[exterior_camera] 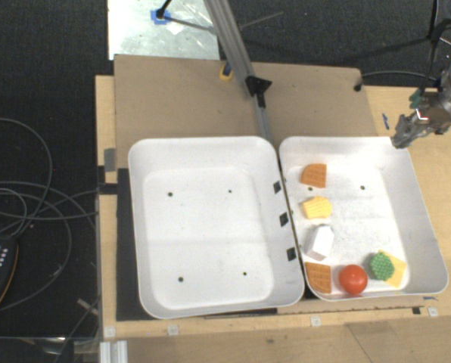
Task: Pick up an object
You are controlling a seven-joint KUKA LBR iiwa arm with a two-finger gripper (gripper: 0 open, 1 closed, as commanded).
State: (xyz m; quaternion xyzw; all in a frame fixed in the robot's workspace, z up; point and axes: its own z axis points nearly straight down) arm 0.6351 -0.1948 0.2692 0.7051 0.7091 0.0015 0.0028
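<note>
The left bin (210, 225) is lying bare beside the right bin (407, 195), which is holding six things along its left and near edges: two orange waffles (314, 175), a yellow block (317, 207), a white block (320, 241), a red ball (353, 279) and a green-and-yellow piece (385, 267) (bunched close together). The gripper (404, 134) is hovering over the surface (377, 97) past the far right corner; whether it is clenched or released, I cannot tell.

Grey metal hand (404, 136) with green and white fittings and dark cables.
</note>
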